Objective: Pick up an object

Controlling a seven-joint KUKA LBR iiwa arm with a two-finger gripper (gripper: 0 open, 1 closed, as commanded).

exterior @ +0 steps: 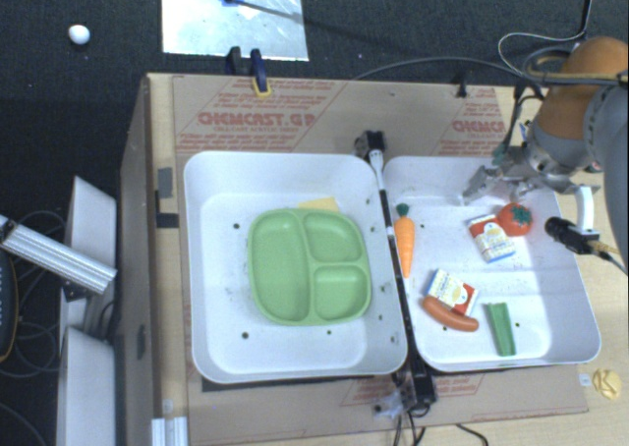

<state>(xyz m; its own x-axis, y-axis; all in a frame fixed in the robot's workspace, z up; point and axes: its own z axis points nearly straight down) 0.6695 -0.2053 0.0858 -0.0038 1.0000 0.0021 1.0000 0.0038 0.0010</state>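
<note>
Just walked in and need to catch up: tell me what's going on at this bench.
A grey arm reaches in from the right, its gripper over the far edge of the right bin. Nothing shows between its fingers. That bin holds a carrot, tomato, sausage and small packets. The left bin holds a green tray.

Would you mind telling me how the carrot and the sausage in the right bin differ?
The carrot is orange with a green top; the sausage is red-orange. The carrot lies lengthwise along the bin's left wall, the sausage slants near the front beside a small box. The carrot tapers; the sausage is rounded. Both are toy foods lying flat.
</note>
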